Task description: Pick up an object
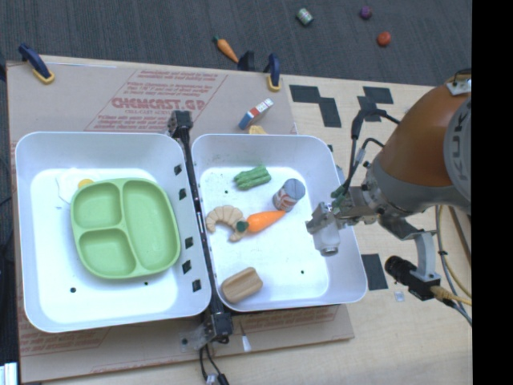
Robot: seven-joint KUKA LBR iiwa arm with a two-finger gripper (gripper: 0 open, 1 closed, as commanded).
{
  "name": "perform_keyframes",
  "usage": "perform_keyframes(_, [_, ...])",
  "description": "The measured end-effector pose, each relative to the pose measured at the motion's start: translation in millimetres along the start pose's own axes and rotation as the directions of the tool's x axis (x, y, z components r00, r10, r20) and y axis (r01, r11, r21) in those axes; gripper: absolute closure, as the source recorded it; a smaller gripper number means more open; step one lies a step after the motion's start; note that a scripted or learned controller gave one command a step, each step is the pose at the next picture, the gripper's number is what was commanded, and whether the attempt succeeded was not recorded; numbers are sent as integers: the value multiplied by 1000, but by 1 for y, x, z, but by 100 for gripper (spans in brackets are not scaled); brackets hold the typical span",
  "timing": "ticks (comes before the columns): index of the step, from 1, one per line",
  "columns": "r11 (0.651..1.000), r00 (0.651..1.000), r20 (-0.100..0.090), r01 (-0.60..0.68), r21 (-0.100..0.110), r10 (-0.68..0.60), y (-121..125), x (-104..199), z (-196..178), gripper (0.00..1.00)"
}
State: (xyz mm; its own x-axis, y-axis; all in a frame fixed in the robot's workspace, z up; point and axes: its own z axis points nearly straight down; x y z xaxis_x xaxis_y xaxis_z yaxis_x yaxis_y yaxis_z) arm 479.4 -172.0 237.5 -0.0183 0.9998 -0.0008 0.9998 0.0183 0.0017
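1. The step in hand is judged to be the approach: nothing is seen lifted, and the gripper [325, 233] is seen over the right-hand shallow white plastic bin [346, 283], near its right wall.
2. 5 candidate things lie in that bin: a green bumpy toy vegetable [252, 177] near the top, a small grey-blue can lying on its side [289, 192], an orange toy carrot [264, 221], a tan toy croissant [224, 216] touching the carrot's left end, and a brown toy bread loaf [241, 284] near the bottom wall.
3. The bread loaf is judged the easiest pick, since it lies well apart from the rest; the carrot and croissant touch, so a closing on either could catch both.
4. For a sound grasp, the gripper should be centred over the chosen thing, with its closing line set across the thing's narrow side, and lowered until the fingers pass its widest part before closing.
5. The can is round and may roll away if pressed off-centre; this is a judgement only.
6. The grey arm with its orange band [425, 131] is seen reaching in from the right, bent downward at the wrist, with the gripper pointing down into the bin.
7. Whether the fingers are wide or narrow cannot be told from this view; nothing is seen between them.
8. In the left-hand white bin [32, 295] a light green divided plastic plate [124, 227] is seen.
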Motion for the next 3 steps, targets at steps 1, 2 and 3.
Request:
perform_keyframes(1, [1000,1000,-1,-11,2,11,42,72,14,100])
perform_keyframes(2, [1000,1000,0,-6,0,6,43,71,4,100])
perform_keyframes(3, [1000,1000,-1,-12,5,12,6,121,46,100])
